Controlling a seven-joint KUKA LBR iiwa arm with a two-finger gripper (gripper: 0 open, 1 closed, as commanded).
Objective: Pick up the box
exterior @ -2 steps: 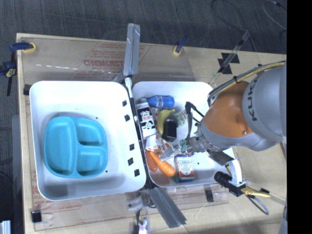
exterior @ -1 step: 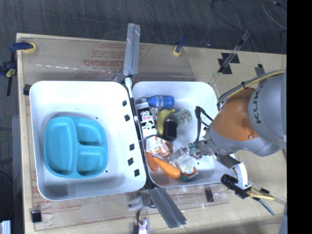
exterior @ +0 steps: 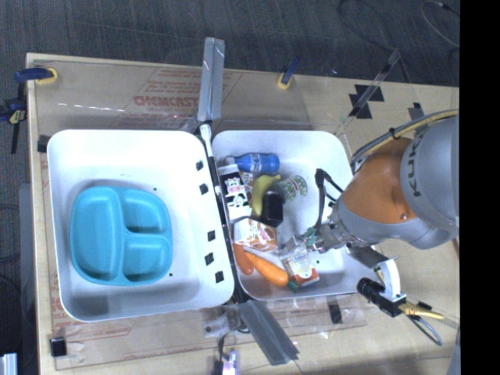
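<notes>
Got two white bins side by side on the surface, left bin [exterior: 62, 209] and right bin [exterior: 336, 151]. Left bin: just a blue divided tray [exterior: 121, 234], sitting toward the surface's left edge.

Right bin, pretty cluttered, hard to sort out. Box [exterior: 303, 272] down in the bin's corner nearest the surface's lower edge, a small red, white and green thing, tilted and partly tucked under the end effector [exterior: 303, 246]. Can't make out any print on it.

Arm [exterior: 391, 194] coming in from the right edge, the orange band and grey body covering the bin's right wall. End effector low in the clutter, right above or on the box, can't say which. Can't tell how far open it is or whether it has hold of anything; way too blurry and blocked by the wrist.

Also in there: blue bottle [exterior: 256, 162] toward the far side, banana [exterior: 264, 187] with a black object [exterior: 272, 207] overlapping it, black-and-white carton [exterior: 234, 194] along the bin's left wall, carrot [exterior: 262, 267] just left of the box, some crumpled packet [exterior: 256, 234] in between. Clear greenish thing [exterior: 294, 187] beside the banana, no idea what exactly.
</notes>
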